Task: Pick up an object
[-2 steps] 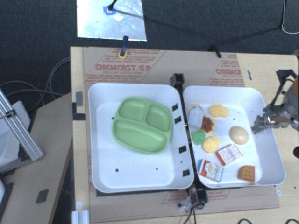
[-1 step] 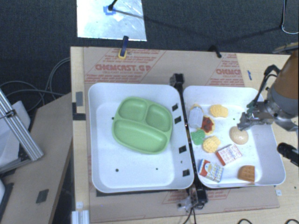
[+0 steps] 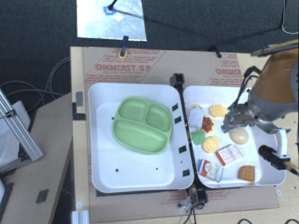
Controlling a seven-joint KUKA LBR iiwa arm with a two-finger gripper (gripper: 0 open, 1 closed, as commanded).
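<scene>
**Operator:** Where's the arm right now, and has it got anything?

**Observer:** You'll find the gripper [image 3: 232, 121] low over the right bin [image 3: 267, 181], reaching in from the right with the orange-banded arm [image 3: 279, 80] above it. It sits just above a pale beige egg-shaped piece [image 3: 239, 136] — close enough that the two look to be touching or nearly so. Whether it is open or closed you can't tell from this angle; the dark metal runs together, and nothing can be seen between its tips.

**Operator:** What else is in that bin?

**Observer:** You have a scatter of toy food. A yellow ridged piece [image 3: 217, 110] lies near the back, left of the gripper. A red piece [image 3: 207, 124] sits beside a green one [image 3: 198, 136], with a yellow corn-like piece [image 3: 211, 144] just in front of them. Nearer the front, a red-and-white box [image 3: 229, 154] lies tilted, a small blue-and-white carton [image 3: 211, 170] is toward the front-left corner, and a brown waffle-like piece [image 3: 246, 173] rests near the front edge.

**Operator:** And the other side?

**Observer:** In the left bin [image 3: 100, 169] you'll see a green divided plate [image 3: 141, 125] — three compartments, lying flat near the middle.
</scene>
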